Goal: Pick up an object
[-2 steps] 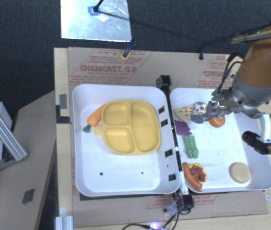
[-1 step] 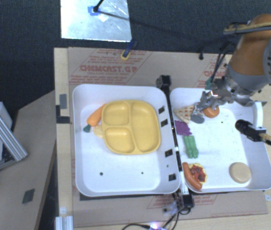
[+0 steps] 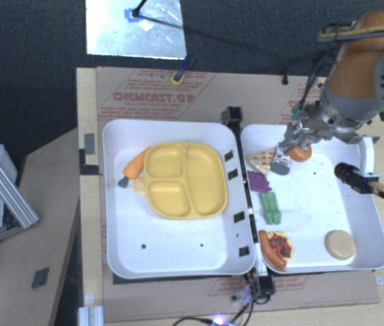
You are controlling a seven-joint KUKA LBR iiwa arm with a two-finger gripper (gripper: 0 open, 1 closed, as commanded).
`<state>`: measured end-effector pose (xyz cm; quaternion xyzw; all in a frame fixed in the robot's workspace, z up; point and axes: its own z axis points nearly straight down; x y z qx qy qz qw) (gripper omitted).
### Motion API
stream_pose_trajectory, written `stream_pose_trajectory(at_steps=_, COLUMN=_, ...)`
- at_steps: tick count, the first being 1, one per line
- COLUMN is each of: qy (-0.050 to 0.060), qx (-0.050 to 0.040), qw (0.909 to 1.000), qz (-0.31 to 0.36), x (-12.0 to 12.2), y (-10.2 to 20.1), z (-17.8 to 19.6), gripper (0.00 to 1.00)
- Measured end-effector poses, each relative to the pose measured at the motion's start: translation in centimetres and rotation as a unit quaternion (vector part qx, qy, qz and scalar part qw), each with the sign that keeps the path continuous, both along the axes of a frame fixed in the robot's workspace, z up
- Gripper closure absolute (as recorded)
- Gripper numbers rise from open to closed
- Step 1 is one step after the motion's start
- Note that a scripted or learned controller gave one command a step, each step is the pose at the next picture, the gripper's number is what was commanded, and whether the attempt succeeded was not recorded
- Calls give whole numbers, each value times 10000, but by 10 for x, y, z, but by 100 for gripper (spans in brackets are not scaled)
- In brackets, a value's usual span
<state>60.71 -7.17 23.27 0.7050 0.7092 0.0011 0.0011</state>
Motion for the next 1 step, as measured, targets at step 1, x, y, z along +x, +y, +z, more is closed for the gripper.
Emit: stream_pose_trajectory(at_steps=1, qy=12, qx=-5, qw=10000, qz=-26, x=3, y=-8, z=-18, gripper=100)
